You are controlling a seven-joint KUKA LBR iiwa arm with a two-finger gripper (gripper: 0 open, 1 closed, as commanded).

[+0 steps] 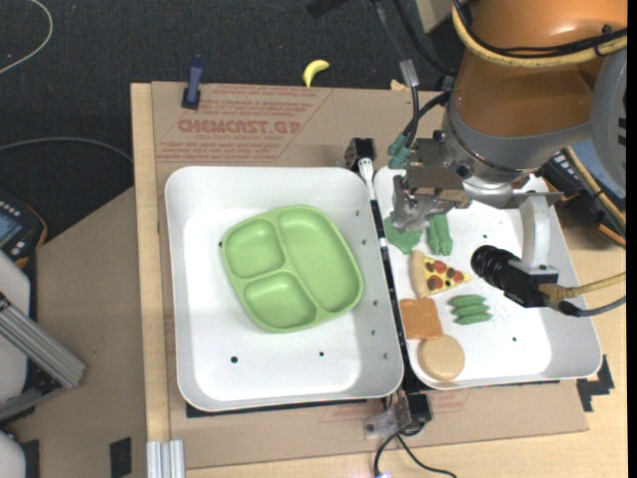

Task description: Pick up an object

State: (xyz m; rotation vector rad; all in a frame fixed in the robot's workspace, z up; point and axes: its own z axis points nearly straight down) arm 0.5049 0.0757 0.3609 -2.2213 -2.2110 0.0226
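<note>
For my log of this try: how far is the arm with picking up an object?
Done: the gripper is low in the right white bin, at a green toy piece. In hand: no item shows between its fingers. Left: grasp and lift; the pizza slice toy, round tan cookie and green pea pod lie on the bin floor.

Bright, even light from above; my view is a little soft.

I see the two white bins point(199, 297) very bright, almost washed out on the floor of the left one; the green tray point(291, 267) throws only a faint shadow at its lower edge; the orange band of the arm point(542, 48) carries a wide soft glare and looks blurred, being close to the camera; the dark floor at top left is dim with little detail; the small things in the right bin look slightly unsharp.
</note>
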